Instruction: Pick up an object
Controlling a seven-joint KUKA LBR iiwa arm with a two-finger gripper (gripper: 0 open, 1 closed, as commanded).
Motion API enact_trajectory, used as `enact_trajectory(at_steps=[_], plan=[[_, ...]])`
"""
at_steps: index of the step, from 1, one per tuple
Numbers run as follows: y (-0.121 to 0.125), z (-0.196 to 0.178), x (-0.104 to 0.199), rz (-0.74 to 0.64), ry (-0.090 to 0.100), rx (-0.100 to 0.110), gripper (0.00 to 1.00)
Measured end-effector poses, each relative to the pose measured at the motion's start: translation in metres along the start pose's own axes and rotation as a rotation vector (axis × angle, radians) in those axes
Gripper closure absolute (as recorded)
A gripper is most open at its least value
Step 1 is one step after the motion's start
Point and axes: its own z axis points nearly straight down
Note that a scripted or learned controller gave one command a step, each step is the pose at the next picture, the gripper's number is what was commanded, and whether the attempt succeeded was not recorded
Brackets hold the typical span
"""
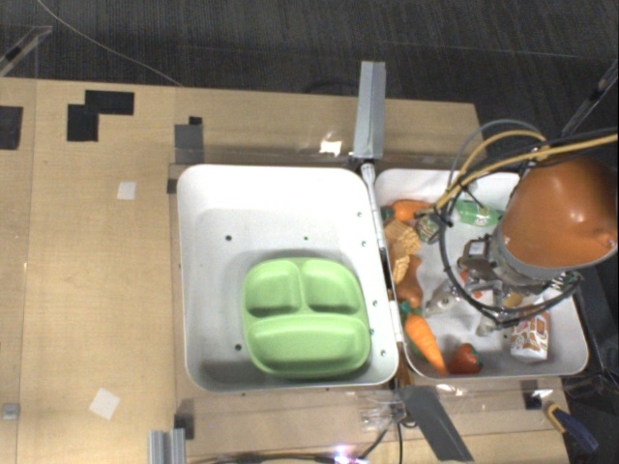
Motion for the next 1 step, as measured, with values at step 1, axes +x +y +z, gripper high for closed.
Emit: enact_trajectory(at_steps=[1], plan=[[-0.1245,0.0139,-0.0481,0.164,-0.003,0.005,0.00]])
